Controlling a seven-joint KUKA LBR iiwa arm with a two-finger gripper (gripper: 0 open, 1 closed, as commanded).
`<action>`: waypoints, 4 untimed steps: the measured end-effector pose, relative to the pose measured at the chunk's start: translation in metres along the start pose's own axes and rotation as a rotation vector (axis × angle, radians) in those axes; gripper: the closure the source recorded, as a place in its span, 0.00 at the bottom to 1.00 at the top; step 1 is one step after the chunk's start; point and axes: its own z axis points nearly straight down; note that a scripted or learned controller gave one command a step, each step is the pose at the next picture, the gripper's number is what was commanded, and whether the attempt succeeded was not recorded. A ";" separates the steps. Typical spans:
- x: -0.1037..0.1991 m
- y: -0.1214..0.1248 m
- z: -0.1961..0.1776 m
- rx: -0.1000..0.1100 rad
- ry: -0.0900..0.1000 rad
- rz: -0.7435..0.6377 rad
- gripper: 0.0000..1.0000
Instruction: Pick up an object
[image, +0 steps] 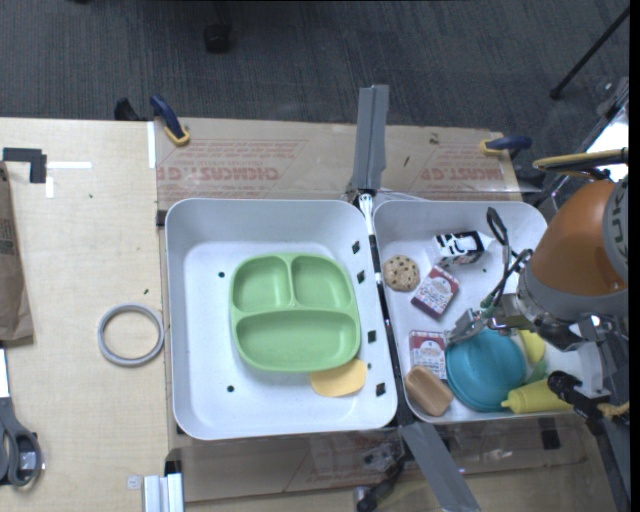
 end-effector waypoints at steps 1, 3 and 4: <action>0.000 -0.002 -0.001 -0.003 -0.001 -0.081 0.00; -0.047 -0.002 -0.075 0.008 0.001 -0.230 1.00; -0.047 -0.002 -0.075 0.008 0.002 -0.230 0.00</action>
